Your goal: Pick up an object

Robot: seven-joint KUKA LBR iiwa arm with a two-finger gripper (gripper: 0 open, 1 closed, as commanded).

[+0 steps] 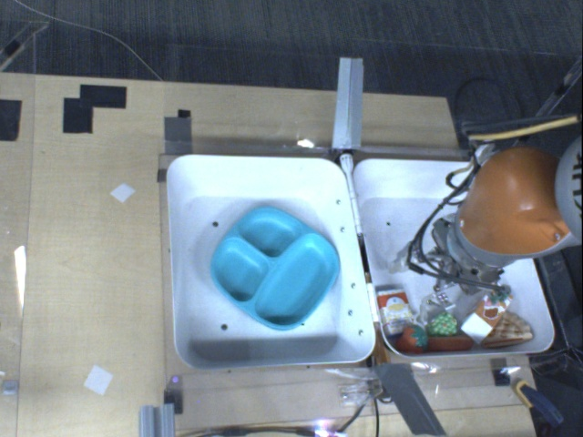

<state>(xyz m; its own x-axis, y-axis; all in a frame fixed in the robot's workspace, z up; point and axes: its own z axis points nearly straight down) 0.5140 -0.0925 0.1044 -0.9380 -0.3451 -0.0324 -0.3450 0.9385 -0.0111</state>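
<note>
Pale wooden bench (82, 271), dark carpet (237, 16)

Illumination is bright and even, from overhead. The left bin (182, 244) carries a soft grey shadow along its near inner wall and a fainter one under the blue tray (275, 267). Small glare spots sit on the metal bracket (347, 98) at the bins' far edge and on the clear sheet over the bench (82, 271). The arm (510, 198) shades the right bin (392, 198) beneath it. Focus is moderate; small items there are soft and hard to resolve. Edge distortion is slight.
</note>
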